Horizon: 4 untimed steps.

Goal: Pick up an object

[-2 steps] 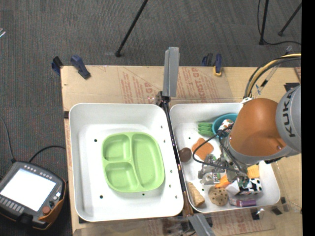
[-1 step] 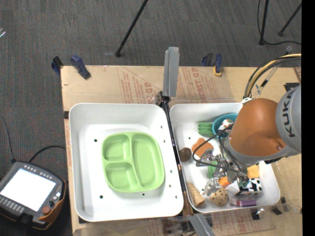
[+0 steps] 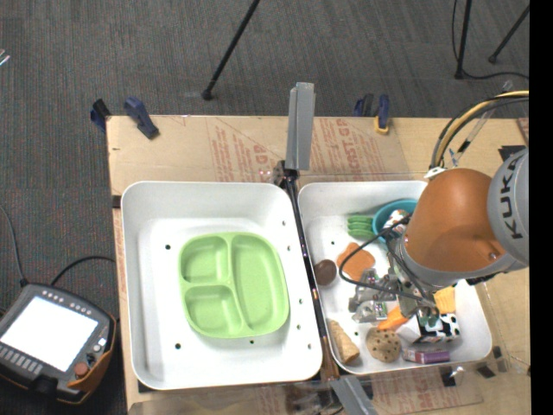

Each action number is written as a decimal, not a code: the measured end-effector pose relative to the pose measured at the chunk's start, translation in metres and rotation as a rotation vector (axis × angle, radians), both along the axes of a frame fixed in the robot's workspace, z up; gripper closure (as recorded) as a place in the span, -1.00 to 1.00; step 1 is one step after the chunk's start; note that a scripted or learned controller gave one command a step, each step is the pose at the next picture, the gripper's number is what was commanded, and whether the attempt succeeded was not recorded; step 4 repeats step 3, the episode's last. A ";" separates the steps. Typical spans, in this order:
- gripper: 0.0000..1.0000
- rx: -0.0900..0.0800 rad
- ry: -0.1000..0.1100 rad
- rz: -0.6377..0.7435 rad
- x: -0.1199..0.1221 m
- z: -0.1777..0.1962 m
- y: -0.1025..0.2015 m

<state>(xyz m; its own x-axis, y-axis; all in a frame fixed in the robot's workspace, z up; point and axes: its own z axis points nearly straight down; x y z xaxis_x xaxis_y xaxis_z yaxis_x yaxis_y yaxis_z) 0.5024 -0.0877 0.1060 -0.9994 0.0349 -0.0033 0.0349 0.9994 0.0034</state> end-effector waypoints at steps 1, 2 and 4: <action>1.00 -0.002 0.002 -0.358 0.084 -0.018 -0.014; 1.00 -0.002 -0.010 -0.208 0.046 0.128 0.030; 1.00 -0.003 0.013 -0.509 0.012 -0.006 0.007</action>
